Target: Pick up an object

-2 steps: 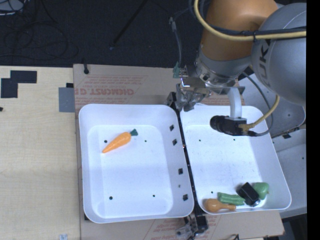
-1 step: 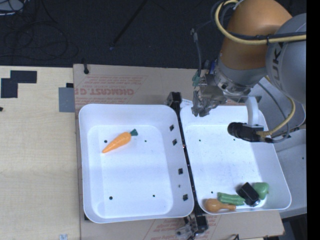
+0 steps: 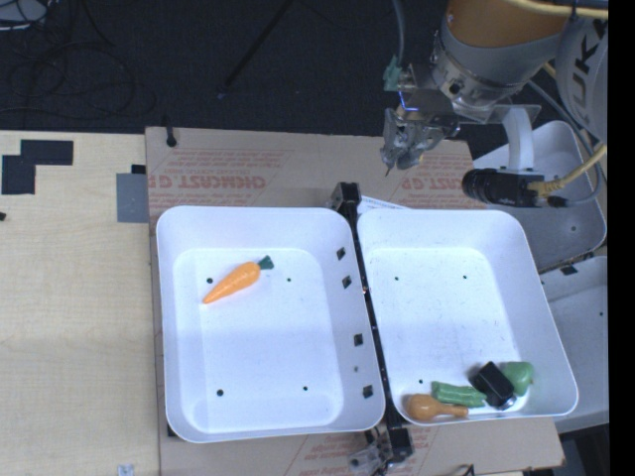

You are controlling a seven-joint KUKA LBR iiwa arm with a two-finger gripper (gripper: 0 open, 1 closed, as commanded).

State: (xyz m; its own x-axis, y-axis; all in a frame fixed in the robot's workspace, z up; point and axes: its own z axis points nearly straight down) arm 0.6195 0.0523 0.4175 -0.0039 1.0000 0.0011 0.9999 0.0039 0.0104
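An orange toy carrot (image 3: 235, 280) with a green top lies in the upper left part of the left bin (image 3: 184, 228). In the right bin (image 3: 526, 241), at its near right corner, a black block (image 3: 492, 384) rests against a green toy vegetable (image 3: 517, 375), with a green pod-like piece (image 3: 456, 395) and an orange-brown pear-shaped toy (image 3: 433, 408) beside them. My gripper (image 3: 401, 156) hangs high above the bench, beyond the far edge of the right bin, pointing down with nothing seen in it.
The bins sit on a cardboard sheet (image 3: 258, 172) with red print. A black clip ridge (image 3: 352, 266) joins the two bins. A pale wooden bench top (image 3: 69, 286) extends to the left with dark patches on it.
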